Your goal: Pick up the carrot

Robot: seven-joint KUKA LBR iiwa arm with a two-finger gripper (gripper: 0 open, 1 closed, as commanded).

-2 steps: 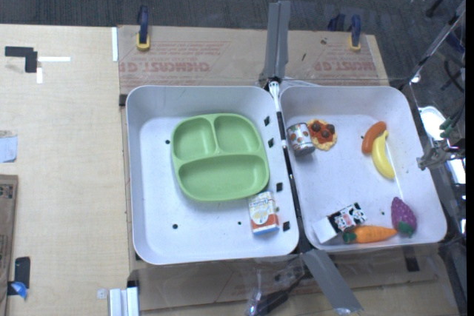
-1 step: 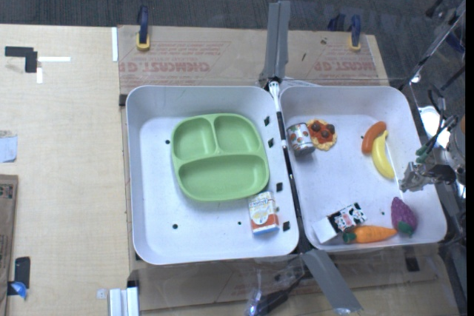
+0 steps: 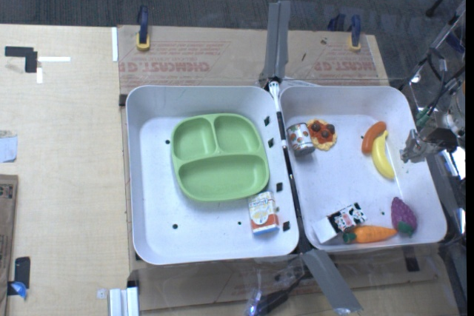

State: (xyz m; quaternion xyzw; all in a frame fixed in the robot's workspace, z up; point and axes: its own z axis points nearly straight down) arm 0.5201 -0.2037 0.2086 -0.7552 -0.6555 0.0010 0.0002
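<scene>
Dark carpet surrounds a light wooden bench (image 3: pixel 59 159) on which two shallow white bins sit side by side over a clamped cardboard sheet (image 3: pixel 200 55).

1. Tool. The gripper (image 3: pixel 416 146) hangs at the right rim of the right bin (image 3: pixel 348 96), roughly level with the banana. Whether it is spread or closed cannot be told at this angle. Nothing is visible in its grasp.

2. Near the tool. A yellow banana (image 3: pixel 383 158) lies just inside the rim, with an orange sausage-shaped toy (image 3: pixel 372 135) touching its upper end. These stand between the gripper and the bin's middle, so a low sideways travel would likely disturb them.

3. Target. The carrot (image 3: pixel 370 234) lies flat along the near wall of the right bin, green top pointing left. A purple grape bunch (image 3: pixel 404 214) sits just beside its tip and a small black-and-white carton (image 3: pixel 342 221) touches its leafy end. This crowding leaves little room at either end; a grasp across the middle appears safest.

4. Farther out. A tin can (image 3: pixel 300 138) and a small pizza toy (image 3: pixel 323 134) rest near the divider. The left bin (image 3: pixel 141 181) holds a green divided plate (image 3: pixel 219 156) and a juice box (image 3: pixel 263 212).
</scene>
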